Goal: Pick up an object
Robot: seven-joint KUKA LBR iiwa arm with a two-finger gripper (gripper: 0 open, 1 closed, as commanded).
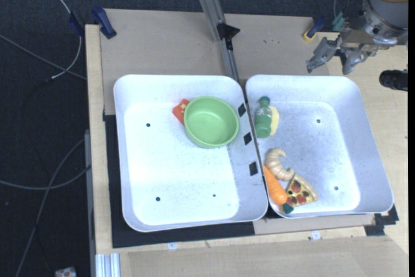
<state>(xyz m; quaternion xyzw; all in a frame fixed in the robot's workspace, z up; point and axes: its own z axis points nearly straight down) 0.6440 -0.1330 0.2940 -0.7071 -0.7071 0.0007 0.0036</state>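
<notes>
Jaws hang spread and hold nothing, above the bare worktop just beyond the far edge of the right bin, near the worktop's far right corner. Inside that bin, a green bottle stands against the left wall with a yellow piece touching it (its shape is hard to tell). A croissant, a carrot and a pizza slice crowd the near left corner. The left bin holds a green bowl by its far right corner, an orange-red object tucked at the bowl's left.
</notes>
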